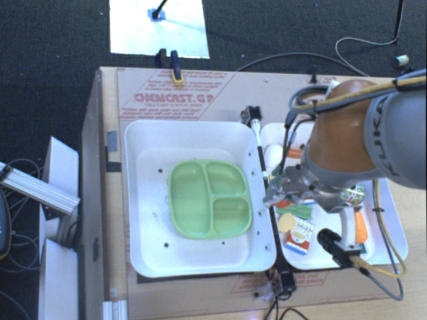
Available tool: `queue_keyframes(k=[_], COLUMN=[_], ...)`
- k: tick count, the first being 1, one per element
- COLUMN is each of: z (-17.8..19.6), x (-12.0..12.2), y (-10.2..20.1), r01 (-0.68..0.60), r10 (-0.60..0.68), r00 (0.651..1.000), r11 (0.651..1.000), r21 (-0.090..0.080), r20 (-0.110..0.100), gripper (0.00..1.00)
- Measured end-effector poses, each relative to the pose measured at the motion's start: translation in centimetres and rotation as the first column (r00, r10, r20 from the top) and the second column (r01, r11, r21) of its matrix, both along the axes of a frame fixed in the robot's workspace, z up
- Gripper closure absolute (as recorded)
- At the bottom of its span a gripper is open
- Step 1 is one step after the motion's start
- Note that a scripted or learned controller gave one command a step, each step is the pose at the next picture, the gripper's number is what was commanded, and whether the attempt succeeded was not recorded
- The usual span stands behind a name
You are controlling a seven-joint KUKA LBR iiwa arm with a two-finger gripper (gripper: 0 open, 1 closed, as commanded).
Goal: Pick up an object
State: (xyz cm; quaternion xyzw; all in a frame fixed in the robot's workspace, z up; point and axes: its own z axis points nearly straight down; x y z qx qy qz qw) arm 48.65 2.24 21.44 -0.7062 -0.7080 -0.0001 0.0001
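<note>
Two white bins sit side by side. One green divided plate lies flat in the left bin, its three compartments facing up, its long axis running near to far. Several small objects crowd the right bin under the gripper.

A divided plate lies in the left bin. The right bin beside it holds small items under the arm.

Bright even overhead light, glare on white sheet upper left of the frame, left bin near blown out, soft shadows, arm at right slightly blurred, dark floor lacks detail
</note>
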Motion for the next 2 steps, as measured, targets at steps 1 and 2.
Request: queue_keyframes(k=[1,2], z=[3.3,0.4], x=[0.1,0.2], y=[-3.3,3.1], r01=[0.002,-0.001], r10=[-0.002,0.001], r00=[1.000,1.000], r11=[1.000,1.000], r21=[0.000,0.000], r20=[0.003,-0.001], gripper=[1.00,1.00])
